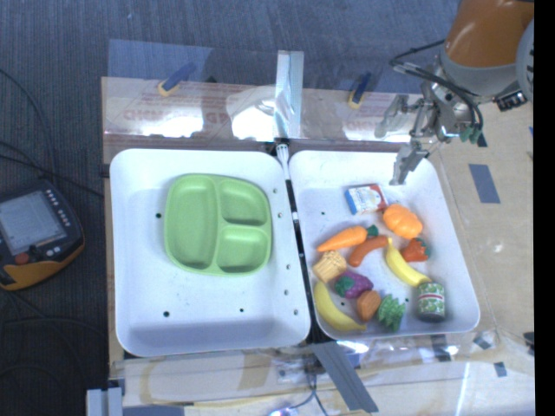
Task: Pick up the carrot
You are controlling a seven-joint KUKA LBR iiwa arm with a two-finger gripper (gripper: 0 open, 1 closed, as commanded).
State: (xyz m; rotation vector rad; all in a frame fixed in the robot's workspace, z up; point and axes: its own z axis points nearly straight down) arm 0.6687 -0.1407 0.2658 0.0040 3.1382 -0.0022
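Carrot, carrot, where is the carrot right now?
The carrot lies in the right bin, near the bin's left wall, just above the corn and left of the small orange pumpkin.

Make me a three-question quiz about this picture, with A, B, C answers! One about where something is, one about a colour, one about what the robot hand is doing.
1. Where is the carrot?
A. right bin
B. green tray
C. on the floor

2. What colour is the divided tray?
A. red
B. green
C. blue

3. What is the gripper doing?
A. lifting the carrot
B. resting on the tray
C. hanging over the right bin's far edge, holding nothing

Answers:
1. A, it lies among the toy food in the right bin.
2. B, it is light green.
3. C, it is apart from the carrot, nothing between its fingers.
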